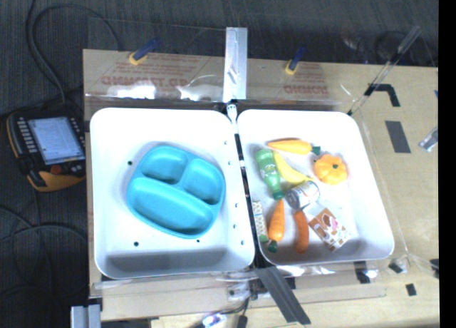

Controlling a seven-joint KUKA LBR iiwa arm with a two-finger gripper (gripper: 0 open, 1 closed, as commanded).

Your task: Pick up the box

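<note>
Down in the right bin, the box lies beside a carrot; gripper state: cannot tell.

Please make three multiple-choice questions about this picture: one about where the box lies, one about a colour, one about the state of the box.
1. Where is the box?
A. left bin
B. right bin
C. on the bench

2. What colour is the divided plate?
A. blue
B. red
C. white

3. How is the box now?
A. lifted
B. lying in the bin
C. on the plate

Answers:
1 B, it lies in the near right corner of the right bin, beside a carrot.
2 A, the plate in the left bin is light blue.
3 B, it rests on the bin floor.
</note>
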